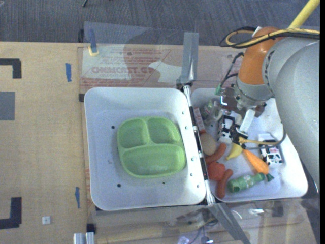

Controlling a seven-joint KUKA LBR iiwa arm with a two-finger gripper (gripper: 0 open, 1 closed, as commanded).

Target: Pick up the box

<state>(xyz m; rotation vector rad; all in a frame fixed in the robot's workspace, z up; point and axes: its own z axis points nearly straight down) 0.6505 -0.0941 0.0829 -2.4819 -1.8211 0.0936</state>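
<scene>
In the right bin (294,184), a small flat box (199,118) with red print leans against the left wall. A small white carton (273,157) with black patches lies near the right side. My gripper (228,128) hangs low over the middle of this bin, between the two. It is just right of the printed box and above a yellow banana (234,150). From this angle I see nothing held in it. The wrist and its orange band (255,67) hide the back of the bin.
A potato (208,144), red sausages (219,171), a carrot (255,161) and a green bottle (247,182) crowd the right bin's front. The left bin (101,187) holds a green divided plate (151,147). A metal divider (189,60) stands behind the bins.
</scene>
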